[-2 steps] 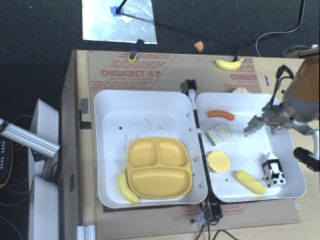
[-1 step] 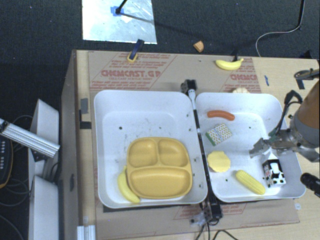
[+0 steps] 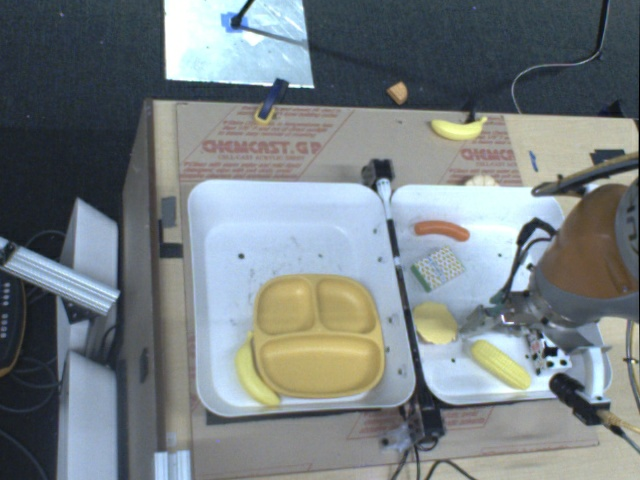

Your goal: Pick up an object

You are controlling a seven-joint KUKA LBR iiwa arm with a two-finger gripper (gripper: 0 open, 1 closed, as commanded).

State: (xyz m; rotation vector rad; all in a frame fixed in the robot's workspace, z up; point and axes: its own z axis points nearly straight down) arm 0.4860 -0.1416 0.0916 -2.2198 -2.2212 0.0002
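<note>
The right bin [image 3: 560, 393] holds an orange sausage-shaped piece [image 3: 441, 230], a green-and-white patterned packet [image 3: 438, 267], a round pale-yellow piece [image 3: 434, 323] and a yellow corn-like piece [image 3: 500, 363]. My gripper [image 3: 483, 318] hangs low in this bin, reaching in from the right. It sits just right of the round yellow piece and just above the corn-like piece. Nothing shows in its grasp. The grey arm with its orange band [image 3: 590, 253] covers the bin's right side.
The left bin [image 3: 290, 213] holds a yellow divided tray [image 3: 318, 333] with a banana [image 3: 254, 376] at its lower left. On the bench behind the bins lie another banana [image 3: 458, 127] and a pale object [image 3: 482, 179]. A divider [image 3: 395, 258] separates the bins.
</note>
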